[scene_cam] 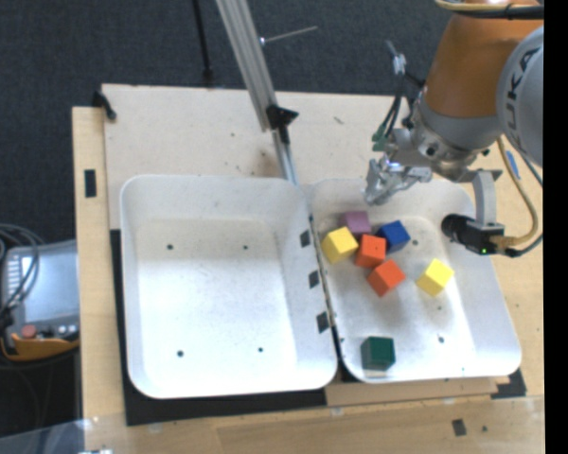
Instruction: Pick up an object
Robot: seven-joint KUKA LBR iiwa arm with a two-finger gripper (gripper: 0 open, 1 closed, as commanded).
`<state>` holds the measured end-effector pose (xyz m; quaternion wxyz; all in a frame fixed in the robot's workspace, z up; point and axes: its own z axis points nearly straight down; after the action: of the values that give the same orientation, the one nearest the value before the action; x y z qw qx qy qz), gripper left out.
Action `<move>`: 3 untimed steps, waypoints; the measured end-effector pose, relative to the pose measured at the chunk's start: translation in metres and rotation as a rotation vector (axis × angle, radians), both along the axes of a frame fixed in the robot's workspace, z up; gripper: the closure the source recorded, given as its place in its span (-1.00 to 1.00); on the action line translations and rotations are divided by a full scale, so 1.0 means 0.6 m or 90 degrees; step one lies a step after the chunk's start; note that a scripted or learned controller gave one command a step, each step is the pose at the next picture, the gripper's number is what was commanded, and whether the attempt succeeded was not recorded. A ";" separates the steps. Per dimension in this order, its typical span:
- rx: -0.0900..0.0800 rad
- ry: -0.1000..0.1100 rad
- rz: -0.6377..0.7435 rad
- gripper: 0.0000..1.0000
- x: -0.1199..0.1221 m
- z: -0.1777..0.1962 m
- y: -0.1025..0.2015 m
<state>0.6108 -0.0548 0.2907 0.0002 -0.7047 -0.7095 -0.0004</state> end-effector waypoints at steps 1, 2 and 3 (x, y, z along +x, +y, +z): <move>0.000 0.001 -0.001 1.00 -0.019 -0.033 0.071; 0.000 0.001 -0.001 1.00 -0.050 -0.051 0.137; 0.001 0.001 0.000 1.00 -0.067 -0.048 0.217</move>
<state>0.5708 0.0756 0.2620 0.0012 -0.7044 -0.7098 -0.0002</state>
